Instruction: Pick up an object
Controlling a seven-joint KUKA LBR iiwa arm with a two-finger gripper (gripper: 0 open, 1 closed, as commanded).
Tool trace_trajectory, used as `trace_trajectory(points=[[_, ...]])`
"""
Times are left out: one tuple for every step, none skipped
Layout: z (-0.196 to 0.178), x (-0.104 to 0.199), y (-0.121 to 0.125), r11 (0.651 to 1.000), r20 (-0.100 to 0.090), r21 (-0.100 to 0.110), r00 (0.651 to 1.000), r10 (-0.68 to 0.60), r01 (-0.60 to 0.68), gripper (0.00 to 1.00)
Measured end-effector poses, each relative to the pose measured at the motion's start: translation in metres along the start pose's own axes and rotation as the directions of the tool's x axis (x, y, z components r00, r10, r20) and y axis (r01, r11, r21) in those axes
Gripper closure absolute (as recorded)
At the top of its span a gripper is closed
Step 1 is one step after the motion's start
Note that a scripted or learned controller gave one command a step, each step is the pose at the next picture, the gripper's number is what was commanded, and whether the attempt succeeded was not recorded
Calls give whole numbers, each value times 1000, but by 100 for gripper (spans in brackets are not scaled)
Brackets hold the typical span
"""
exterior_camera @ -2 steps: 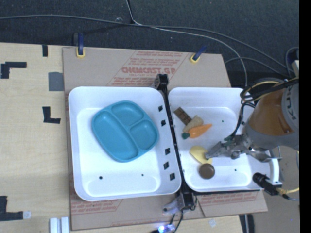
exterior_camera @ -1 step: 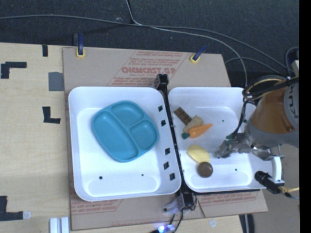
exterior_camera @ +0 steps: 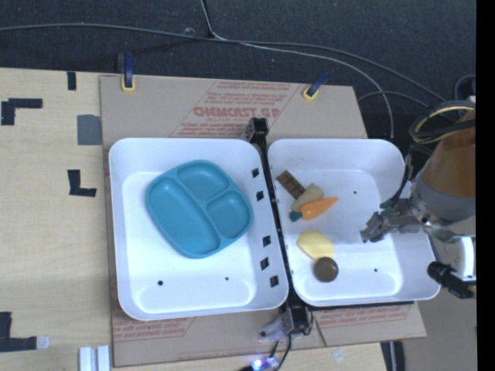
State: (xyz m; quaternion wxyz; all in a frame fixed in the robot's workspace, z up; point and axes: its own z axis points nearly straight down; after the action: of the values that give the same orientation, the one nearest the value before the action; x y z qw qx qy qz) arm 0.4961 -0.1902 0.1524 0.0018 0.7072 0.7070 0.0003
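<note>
From the one camera above the surface (exterior_camera: 46,207) we see two white bins side by side. We take the black divider (exterior_camera: 268,207) between them as our landmark.

Left of the divider, the left bin (exterior_camera: 124,284) holds a blue sectioned plate (exterior_camera: 199,207), lying flat and a little askew. It takes up most of that floor, so we judge it an awkward pick for two fingers.

Right of the divider, the right bin (exterior_camera: 387,277) holds the small things, all clustered close to the divider. A brown bar (exterior_camera: 289,181) lies nearest the far rim. Just below it a carrot (exterior_camera: 319,206) lies tilted against a pale wedge (exterior_camera: 308,195); the two seem to touch. Nearer us sits a yellow lump (exterior_camera: 315,245) with a brown ball (exterior_camera: 326,269) right against it.

The gripper (exterior_camera: 373,230) is well to the right of the divider, low over bare bin floor by the right wall, and nothing lies between its fingers. Whether they stand apart or together we cannot tell (the tips blur into dark metal).

We judge the pick not yet made. The likely targets lie between the gripper and the divider, and the crowded pairs could spoil a grasp there.
</note>
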Motion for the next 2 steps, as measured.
trace_trajectory(points=[[-45,6,6,1000,0,-1,1000,-2,2,100],[-89,1,8,1000,0,0,1000,-1,1,100]])
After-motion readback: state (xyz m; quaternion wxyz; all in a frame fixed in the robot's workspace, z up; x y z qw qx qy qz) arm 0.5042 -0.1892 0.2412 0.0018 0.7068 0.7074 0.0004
